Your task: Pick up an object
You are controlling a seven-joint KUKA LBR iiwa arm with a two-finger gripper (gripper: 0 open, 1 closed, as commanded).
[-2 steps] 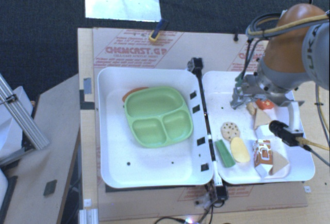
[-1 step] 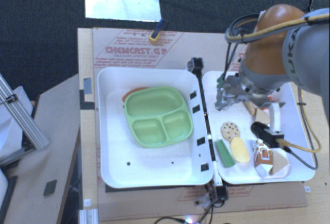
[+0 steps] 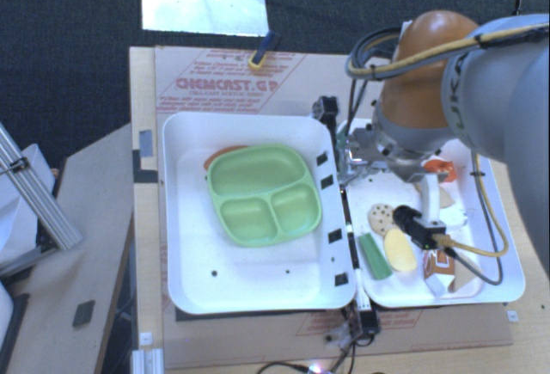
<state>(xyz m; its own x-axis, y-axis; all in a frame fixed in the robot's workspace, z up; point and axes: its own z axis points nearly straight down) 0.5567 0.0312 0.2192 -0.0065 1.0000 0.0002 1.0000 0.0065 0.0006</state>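
Centre of the frame: wooden bench [image 3: 146,159], topped by a cardboard sheet [image 3: 228,80] with red print. Directly on the sheet, two shallow white bins side by side: left bin [image 3: 185,260] at centre, right bin [image 3: 498,282] at centre right, touching along their inner walls. At the sheet's upper edge, a yellow and blue clip [image 3: 260,53].
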